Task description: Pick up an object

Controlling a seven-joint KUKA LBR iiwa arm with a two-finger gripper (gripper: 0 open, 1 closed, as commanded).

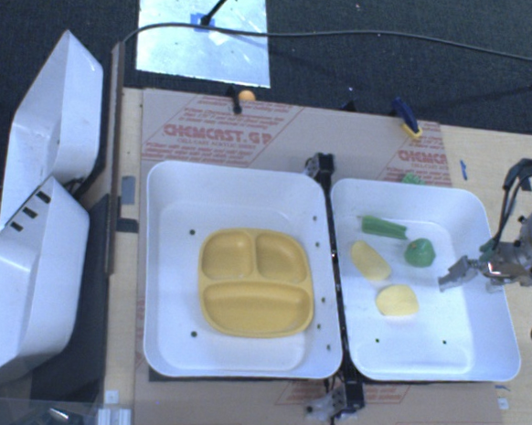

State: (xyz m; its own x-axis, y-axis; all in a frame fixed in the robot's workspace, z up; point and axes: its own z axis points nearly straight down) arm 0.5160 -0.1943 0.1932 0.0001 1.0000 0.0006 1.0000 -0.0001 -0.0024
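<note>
bright even overhead light, glare on foil sheet (205, 28), soft shadows, slightly blurry, low-res

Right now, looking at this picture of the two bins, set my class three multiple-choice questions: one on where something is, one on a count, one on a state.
1. Where does the yellow divided tray lie?
A. In the left bin
B. In the right bin
C. On the bench outside the bins

2. How many loose items lie in the right bin?
A. Two
B. Four
C. Six

3. How does the gripper stand to the items?
A. It grips the green ball
B. It presses on a yellow piece
C. It is over the right bin, apart from all the items

Answers:
1. A: the tray sits in the middle of the left bin.
2. B: a green stick, a green ball and two yellow pieces.
3. C: its tip is to the right of the items, touching none.
</note>
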